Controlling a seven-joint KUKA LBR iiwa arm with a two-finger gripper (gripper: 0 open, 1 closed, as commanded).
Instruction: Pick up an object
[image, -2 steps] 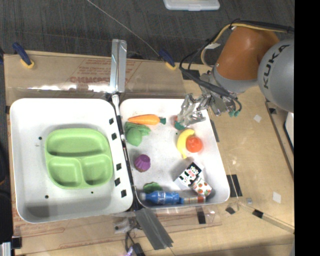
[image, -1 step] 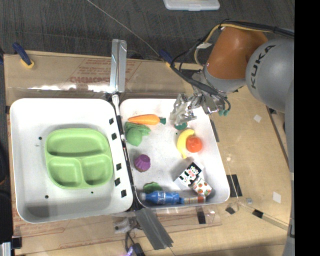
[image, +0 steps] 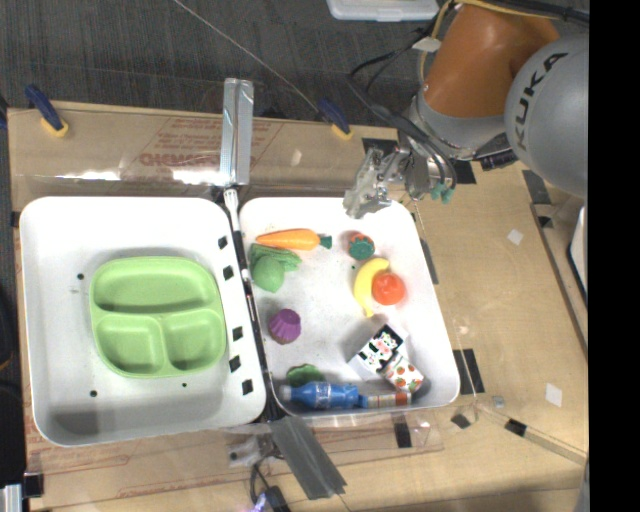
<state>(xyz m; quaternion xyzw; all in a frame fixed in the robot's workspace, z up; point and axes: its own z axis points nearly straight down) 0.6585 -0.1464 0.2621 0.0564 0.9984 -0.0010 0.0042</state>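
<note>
Clutter fills the near end of the right bin (image: 425, 262): a blue bottle (image: 325, 396) lies on its side along the near wall, with a strawberry-printed carton (image: 404, 379) and a black-and-white patterned box (image: 378, 347) just beside it, crowded into the near right corner. Their packing against the wall would leave little room for a grasp from above. Nearer the middle, a purple piece (image: 286, 325) sits apart from its neighbours, so it looks the easiest to reach. Beyond it, a yellow banana (image: 365, 279) touches an orange ball (image: 388, 289), a leafy green piece (image: 271, 266) rests against the divider, and a carrot (image: 290, 239) and a small red-and-green item (image: 360, 244) lie toward the far wall. The left bin (image: 40, 260) carries a green divided tray (image: 156, 315), probably the set-down place.

At the far rim of the right bin, the end effector (image: 372, 190) hangs above the far wall with nothing visible between its fingers; how far apart they stand cannot be told from this angle. No object is lifted yet; every candidate rests on the bin floor. The arm (image: 500, 70) reaches in over the bench (image: 500, 300) from the right.
</note>
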